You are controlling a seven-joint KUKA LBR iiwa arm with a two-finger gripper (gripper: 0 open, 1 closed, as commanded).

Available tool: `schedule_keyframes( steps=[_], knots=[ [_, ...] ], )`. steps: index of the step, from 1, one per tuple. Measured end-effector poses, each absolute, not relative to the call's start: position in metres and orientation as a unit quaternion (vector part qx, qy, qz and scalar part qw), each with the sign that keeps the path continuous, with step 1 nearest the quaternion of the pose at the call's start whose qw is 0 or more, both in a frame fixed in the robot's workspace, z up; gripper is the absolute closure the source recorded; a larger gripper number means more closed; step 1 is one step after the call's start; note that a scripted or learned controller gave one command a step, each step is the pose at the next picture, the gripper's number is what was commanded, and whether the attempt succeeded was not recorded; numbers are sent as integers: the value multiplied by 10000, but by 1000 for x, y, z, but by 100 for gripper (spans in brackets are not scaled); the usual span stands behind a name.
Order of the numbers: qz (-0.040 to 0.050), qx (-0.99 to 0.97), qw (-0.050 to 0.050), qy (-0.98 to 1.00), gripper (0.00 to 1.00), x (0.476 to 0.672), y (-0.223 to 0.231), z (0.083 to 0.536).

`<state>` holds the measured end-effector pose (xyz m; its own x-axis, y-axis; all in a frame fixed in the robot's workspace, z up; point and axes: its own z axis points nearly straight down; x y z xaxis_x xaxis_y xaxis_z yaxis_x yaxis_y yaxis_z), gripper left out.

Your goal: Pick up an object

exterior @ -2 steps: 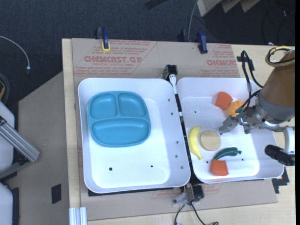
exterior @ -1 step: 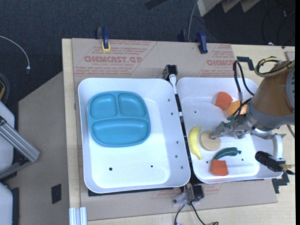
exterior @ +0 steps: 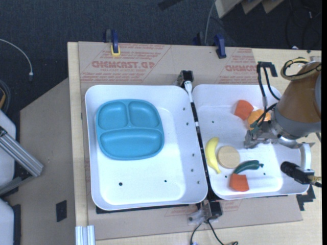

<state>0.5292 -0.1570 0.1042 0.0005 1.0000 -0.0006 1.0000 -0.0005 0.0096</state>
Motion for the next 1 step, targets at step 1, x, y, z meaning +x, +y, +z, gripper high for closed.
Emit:
schedule_keyframes(
  steps=[1],
  knots=[
    [16,7065,32,7077,100,540,-153,162]
  ],
)
